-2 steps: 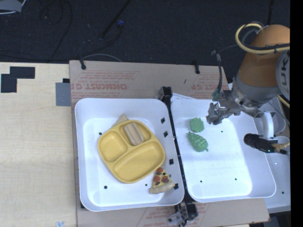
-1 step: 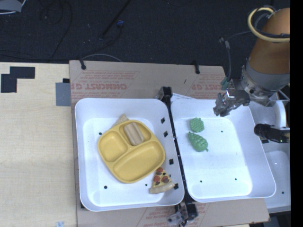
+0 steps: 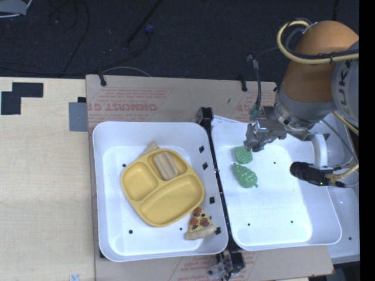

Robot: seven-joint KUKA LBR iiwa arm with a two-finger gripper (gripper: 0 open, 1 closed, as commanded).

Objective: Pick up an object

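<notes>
In the right bin (image 3: 293, 227) lie two green toy pieces: a small knobbly green one (image 3: 244, 155) and a larger green grape-like bunch (image 3: 245, 176) just below it. My gripper (image 3: 255, 142) hangs over the bin's upper left part, its tips right above and slightly right of the small green piece. Nothing shows between the fingers. The left bin (image 3: 111, 157) holds a yellow divided plate (image 3: 162, 187) with a hot dog (image 3: 166, 165) in its upper compartment, and a toy pizza slice (image 3: 199, 225) lies by the plate's lower right rim.
A black divider (image 3: 212, 174) runs between the two bins. The cardboard sheet (image 3: 152, 95) lies under both bins. The lower and right parts of the right bin are bare white floor.
</notes>
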